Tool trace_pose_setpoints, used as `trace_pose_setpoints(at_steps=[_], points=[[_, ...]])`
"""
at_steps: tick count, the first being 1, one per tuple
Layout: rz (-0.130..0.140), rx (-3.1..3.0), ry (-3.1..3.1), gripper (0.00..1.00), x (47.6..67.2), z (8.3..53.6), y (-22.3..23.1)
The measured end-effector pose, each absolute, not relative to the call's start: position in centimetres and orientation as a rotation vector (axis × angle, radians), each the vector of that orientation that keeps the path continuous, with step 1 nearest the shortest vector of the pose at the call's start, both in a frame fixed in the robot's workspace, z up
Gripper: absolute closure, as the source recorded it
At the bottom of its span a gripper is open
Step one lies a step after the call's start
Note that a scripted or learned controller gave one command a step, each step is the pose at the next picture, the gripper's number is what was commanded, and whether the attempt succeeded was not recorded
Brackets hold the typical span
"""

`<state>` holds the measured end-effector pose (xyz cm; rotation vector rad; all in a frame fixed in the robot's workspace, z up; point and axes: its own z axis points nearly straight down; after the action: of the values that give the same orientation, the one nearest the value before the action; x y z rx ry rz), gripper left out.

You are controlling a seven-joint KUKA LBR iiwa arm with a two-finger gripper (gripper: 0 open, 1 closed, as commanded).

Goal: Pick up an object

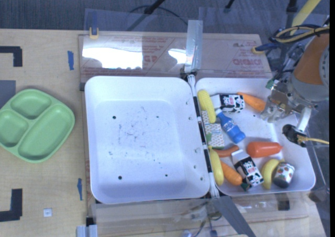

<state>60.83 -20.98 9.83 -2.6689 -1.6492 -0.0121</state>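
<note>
The right bin [309,170] holds several toy foods. A yellow corn cob [205,106] lies along its left wall, with a black-and-white carton [232,102] and an orange carrot [254,102] beside it near the back. A blue bottle [231,128] lies in the middle. Toward the front are a red pepper [264,149], a second cow-patterned carton [250,171], a small banana [269,172] and a grey round object [283,175]. My gripper [274,111] hangs low over the right bin's back right part, just right of the carrot, and nothing shows in its grasp.
The left bin [104,92] sits beside the right one, a ridge between them. A green divided plate [36,124] rests on the bench at far left. A clear panel [141,50] stands behind the bins. A black-and-yellow cable [298,137] trails from the wrist over the right bin's edge.
</note>
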Motion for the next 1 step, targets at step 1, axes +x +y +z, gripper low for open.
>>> trace_pose_setpoints(at_steps=[1], points=[[0.001, -2.894, -1.224, 1.0, 65.45, 19.24, -19.37]])
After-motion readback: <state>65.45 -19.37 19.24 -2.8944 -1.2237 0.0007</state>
